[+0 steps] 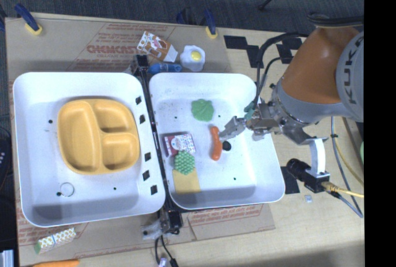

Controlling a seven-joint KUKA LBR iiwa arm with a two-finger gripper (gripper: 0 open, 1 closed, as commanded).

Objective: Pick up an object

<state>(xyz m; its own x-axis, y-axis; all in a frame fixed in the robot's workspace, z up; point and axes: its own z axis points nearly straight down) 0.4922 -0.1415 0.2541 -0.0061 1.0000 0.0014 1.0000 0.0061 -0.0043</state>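
My gripper (230,129) hangs over the right bin (241,87), just right of an orange carrot-like stick (215,143) lying on the bin floor. A small black thing (226,146) sits beside the stick, under the gripper tip. Further left in the same bin lie a green leafy piece (202,109), a dark red and white packet (179,144), a green dotted piece (184,163) and a yellow block (186,181). Nothing shows between the fingers.
The left bin (31,92) holds a yellow divided tray (99,134) and a small clear ring (67,189). Beyond the bins on the cardboard lie a snack packet (152,45), a blue item (164,67) and a white-yellow egg shape (192,57). A wrapped candy (55,239) lies at the front left.
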